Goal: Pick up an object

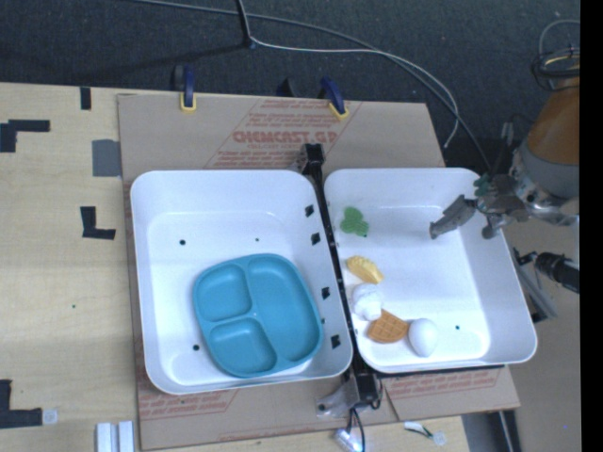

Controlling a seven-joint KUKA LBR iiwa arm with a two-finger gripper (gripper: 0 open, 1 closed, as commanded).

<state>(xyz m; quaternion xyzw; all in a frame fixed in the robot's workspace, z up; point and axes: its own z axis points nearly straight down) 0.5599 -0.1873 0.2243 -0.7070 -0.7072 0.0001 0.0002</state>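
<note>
Tool [468, 218] spread open, holding nothing, over right bin's [490, 347] upper-right corner. Egg [422, 336] low in that bin, toward seven o'clock from tool, beside waffle [386, 328].

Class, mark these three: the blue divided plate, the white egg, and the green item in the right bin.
blue divided plate [256, 314], camera view, centre ridge.
white egg [423, 336], camera view, middle.
green item [353, 220], camera view, middle.

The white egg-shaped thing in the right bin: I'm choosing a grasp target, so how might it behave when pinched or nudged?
The white egg-shaped thing looks smooth and rounded, so it may slip from fingers. Nudged, it would probably roll, perhaps against the waffle-like orange piece beside it.
</note>
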